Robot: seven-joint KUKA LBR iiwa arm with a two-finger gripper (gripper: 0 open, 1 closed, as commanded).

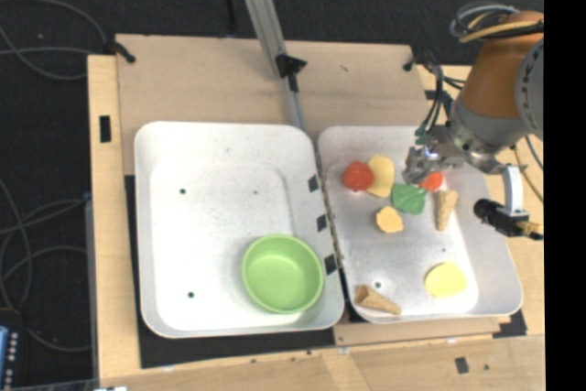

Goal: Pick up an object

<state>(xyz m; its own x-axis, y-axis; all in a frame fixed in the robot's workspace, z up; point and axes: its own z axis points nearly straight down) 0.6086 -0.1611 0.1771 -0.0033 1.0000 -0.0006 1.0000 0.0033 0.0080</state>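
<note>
Grey gripper (423, 166) sits low over the green piece (409, 198) in the right bin (485, 288), finger state unclear

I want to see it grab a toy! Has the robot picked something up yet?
Not yet, as far as the picture shows. Done: the gripper has reached the right bin and sits low over the green piece, beside a small red piece. In hand: nothing visibly lifted; the toys all look to be lying in the bin. Left: closing on one piece and raising it. The green bowl sits in the left bin.
</note>
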